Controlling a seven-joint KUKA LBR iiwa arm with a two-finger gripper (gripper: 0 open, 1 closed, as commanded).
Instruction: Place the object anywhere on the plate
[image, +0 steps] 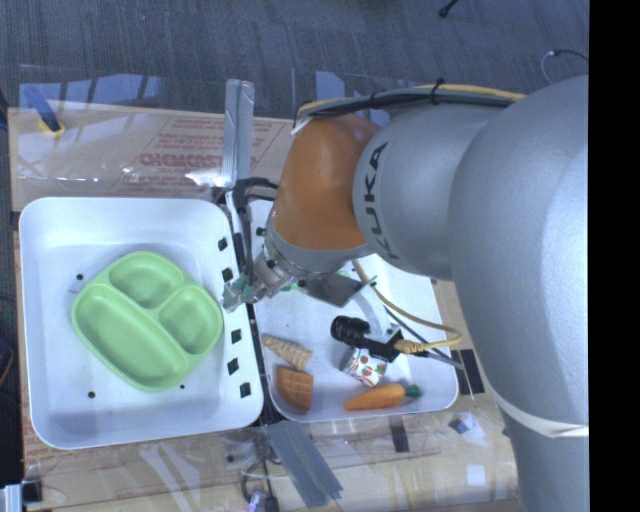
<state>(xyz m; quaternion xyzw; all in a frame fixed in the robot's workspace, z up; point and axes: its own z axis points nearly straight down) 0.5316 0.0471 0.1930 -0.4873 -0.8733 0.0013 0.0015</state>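
A light green plate (148, 318) with three compartments lies in the left bin (50, 230), and nothing rests on it. My gripper (238, 293) hangs low over the divider between the two bins, just right of the plate's right edge. The grey arm with its orange band hides much of the right bin (440, 395). A small greenish speck shows at the gripper's tip; I cannot tell what it is.
At the front of the right bin lie an ice cream cone (287, 349), a brown waffle-like piece (294, 387), an orange carrot (382, 397) and a small patterned cup (367, 368). A grey post (238, 130) stands behind the bins.
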